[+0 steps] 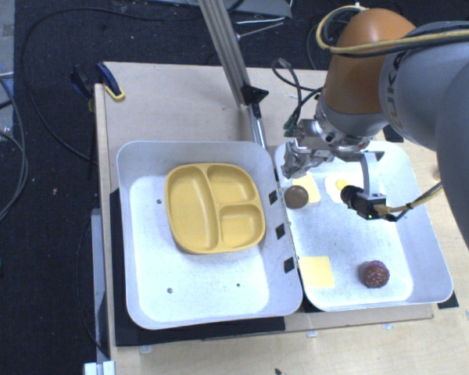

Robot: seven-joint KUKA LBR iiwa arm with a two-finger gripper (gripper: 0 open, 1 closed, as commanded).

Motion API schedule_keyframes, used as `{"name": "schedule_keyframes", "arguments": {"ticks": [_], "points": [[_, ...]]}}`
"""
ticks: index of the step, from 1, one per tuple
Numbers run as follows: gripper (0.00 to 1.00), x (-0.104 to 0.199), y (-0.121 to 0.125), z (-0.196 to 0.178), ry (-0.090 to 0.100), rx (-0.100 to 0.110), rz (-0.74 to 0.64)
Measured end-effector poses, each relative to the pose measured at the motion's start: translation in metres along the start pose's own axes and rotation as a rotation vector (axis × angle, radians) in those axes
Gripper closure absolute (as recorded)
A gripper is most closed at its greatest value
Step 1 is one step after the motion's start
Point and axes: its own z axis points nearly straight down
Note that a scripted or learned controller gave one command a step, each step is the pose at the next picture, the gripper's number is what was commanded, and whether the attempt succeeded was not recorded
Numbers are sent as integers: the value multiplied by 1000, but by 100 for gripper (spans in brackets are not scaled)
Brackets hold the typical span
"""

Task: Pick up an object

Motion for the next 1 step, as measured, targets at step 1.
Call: {"name": "schedule_keyframes", "arguments": {"ticks": [1], "points": [[100,46,-12,4,0,0,1]]}}
